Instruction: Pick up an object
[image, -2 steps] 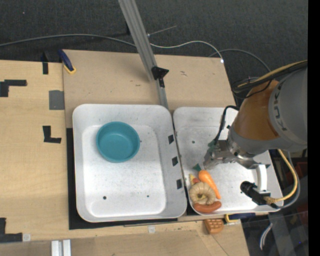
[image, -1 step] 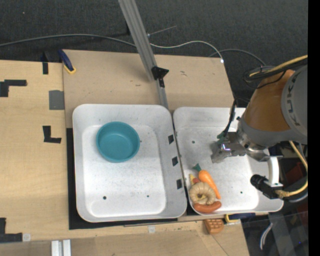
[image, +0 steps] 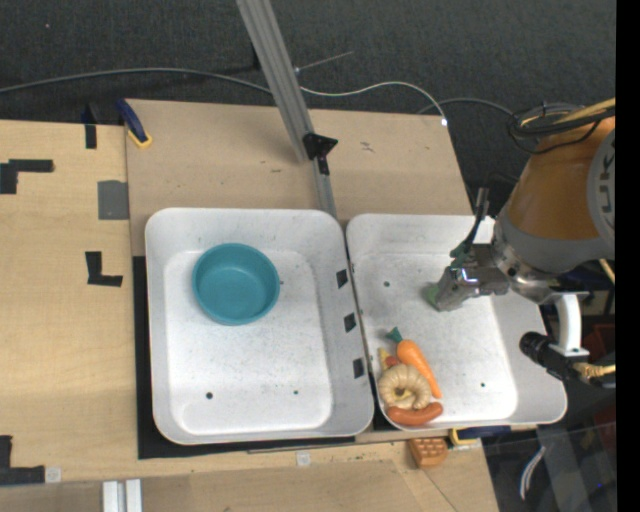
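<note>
My gripper (image: 452, 290) reaches down into the right bin (image: 500, 395), over its upper middle. A small dark green object (image: 436, 296) lies right at the gripper's left tip, partly hidden by it; whether it is held does not show. Toward the bin's front left corner lie an orange carrot (image: 416, 362) with a green top, a beige ridged ring-shaped toy (image: 403, 384) and a red sausage-like piece (image: 414, 412), all close together. A teal bowl (image: 236, 284) stands upright in the left bin (image: 250, 400).
A slanted metal pole (image: 290, 95) crosses the bench behind the bins and ends near the divider between them. The arm's orange and grey body (image: 560, 215) overhangs the right bin's right side. Cables run along the dark floor at the back.
</note>
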